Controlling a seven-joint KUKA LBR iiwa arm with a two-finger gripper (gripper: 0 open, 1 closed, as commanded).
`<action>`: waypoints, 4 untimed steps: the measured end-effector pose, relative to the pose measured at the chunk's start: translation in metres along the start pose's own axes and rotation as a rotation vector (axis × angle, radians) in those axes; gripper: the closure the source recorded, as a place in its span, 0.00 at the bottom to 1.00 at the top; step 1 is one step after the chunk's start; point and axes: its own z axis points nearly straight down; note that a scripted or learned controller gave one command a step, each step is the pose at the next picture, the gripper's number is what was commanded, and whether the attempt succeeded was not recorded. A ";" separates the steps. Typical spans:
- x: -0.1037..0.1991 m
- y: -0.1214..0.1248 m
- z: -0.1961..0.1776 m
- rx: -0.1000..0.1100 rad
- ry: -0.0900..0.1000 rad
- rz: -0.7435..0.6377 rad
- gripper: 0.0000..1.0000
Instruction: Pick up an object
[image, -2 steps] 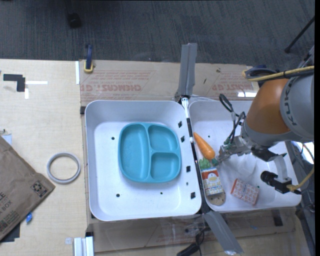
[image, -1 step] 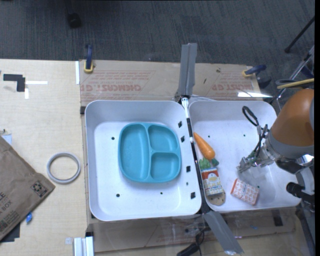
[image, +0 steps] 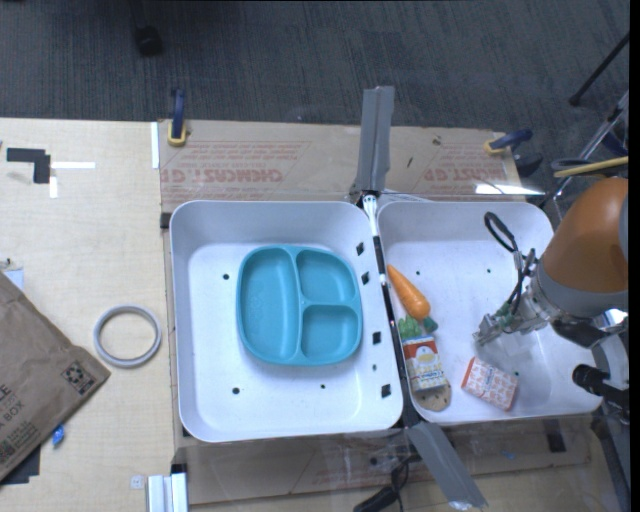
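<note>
Your gripper hangs low in the right bin, near its right wall; you cannot tell its opening or grip. Left of it, the carrot lies by the divider, long axis slanting, tip far-left, greens near-right. A red packet lies just nearer.

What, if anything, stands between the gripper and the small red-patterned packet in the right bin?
Nothing visible does. The gripper hangs in the right bin just above the packet, with bare bin floor between them. The carrot and the bottle lie off to the camera's left.
</note>
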 end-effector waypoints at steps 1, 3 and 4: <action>-0.046 0.041 -0.001 -0.003 -0.002 0.043 0.00; 0.040 -0.028 -0.021 0.003 0.001 0.444 0.00; 0.038 -0.027 -0.039 0.000 -0.002 0.801 0.00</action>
